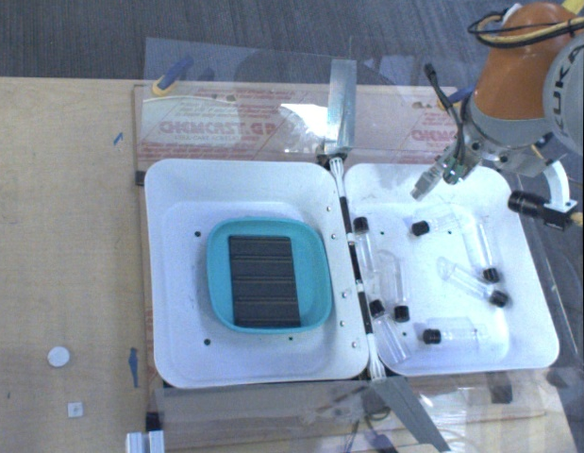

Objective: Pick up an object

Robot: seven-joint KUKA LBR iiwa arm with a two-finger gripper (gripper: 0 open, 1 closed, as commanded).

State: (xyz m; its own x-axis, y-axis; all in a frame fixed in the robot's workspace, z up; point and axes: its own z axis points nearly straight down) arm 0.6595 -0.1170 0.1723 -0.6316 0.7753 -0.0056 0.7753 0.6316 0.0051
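Two shallow white plastic bins are noted side by side on the bench. The left bin (169, 253) holds a teal square tray (219, 281) with a dark ribbed rectangular insert (263, 281) lying in it. The right bin (532, 333) holds several clear plastic tubes with black caps, scattered and mostly apart.

The grey arm with the orange band (523, 59) is seen over the right bin's far edge. The gripper (433, 182) hangs above the bin's far left corner, tilted; whether it is spread or closed cannot be told, and nothing is seen in it.

Judged step: approach, no pick yet made. A lone target is advised, such as the capped tube (483, 243) near the right wall, well apart from the others. The grip is best set across the tube's width, since such round bodies are likely to roll.
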